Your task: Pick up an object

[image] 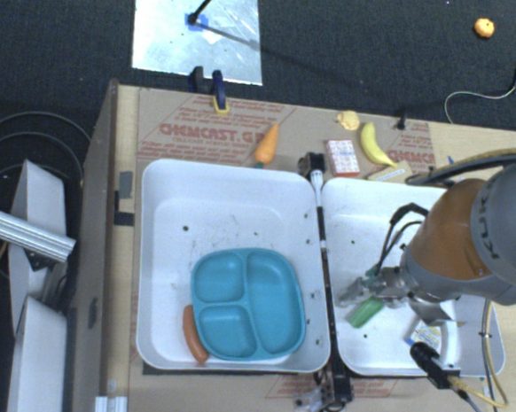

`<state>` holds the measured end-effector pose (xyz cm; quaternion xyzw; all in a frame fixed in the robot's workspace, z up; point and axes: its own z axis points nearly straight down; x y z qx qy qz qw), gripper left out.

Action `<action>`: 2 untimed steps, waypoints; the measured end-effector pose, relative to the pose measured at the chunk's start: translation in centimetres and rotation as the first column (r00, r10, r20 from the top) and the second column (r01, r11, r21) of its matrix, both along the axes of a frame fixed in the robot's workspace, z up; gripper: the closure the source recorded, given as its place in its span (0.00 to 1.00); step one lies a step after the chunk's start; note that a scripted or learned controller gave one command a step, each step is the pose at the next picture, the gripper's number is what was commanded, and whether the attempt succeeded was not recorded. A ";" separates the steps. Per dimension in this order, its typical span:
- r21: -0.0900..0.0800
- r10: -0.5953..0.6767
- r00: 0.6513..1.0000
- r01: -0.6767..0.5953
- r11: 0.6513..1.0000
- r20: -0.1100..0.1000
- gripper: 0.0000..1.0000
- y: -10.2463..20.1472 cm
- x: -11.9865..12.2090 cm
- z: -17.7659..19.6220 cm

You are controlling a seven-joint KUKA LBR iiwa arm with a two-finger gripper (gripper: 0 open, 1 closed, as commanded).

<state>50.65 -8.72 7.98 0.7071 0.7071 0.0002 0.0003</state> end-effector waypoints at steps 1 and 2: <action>0.002 0.002 1.000 -0.002 1.000 0.002 1.00 0.1 0.0 1.5; 0.003 0.013 1.000 -0.013 1.000 0.014 1.00 6.7 2.0 13.0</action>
